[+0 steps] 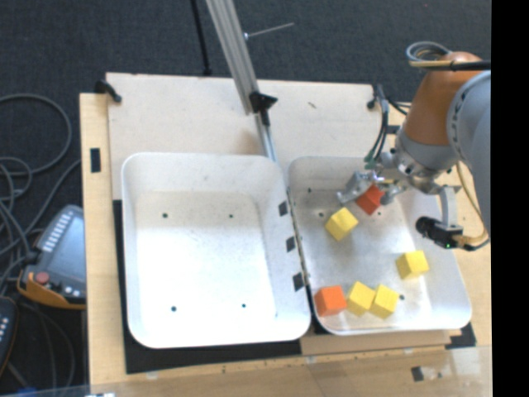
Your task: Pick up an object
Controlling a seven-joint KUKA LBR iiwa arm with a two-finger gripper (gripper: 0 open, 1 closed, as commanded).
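Fingers of the gripper point(369, 190) were closed around a small red block point(370, 198), which sat between them, pinched from two sides. The gripper was over the back part of the right bin point(430, 308), and the red block looked a little above the bin floor, though how high I could not tell. Just beside it, toward the front and the left, lay a yellow block point(341, 223). Another yellow block point(412, 264) lay alone near the right wall. Near the front wall an orange block point(331, 299) and two yellow blocks point(372, 298) lay in a row, close to each other. The left bin point(132, 222) stood next to the right one on the desk point(173, 110).
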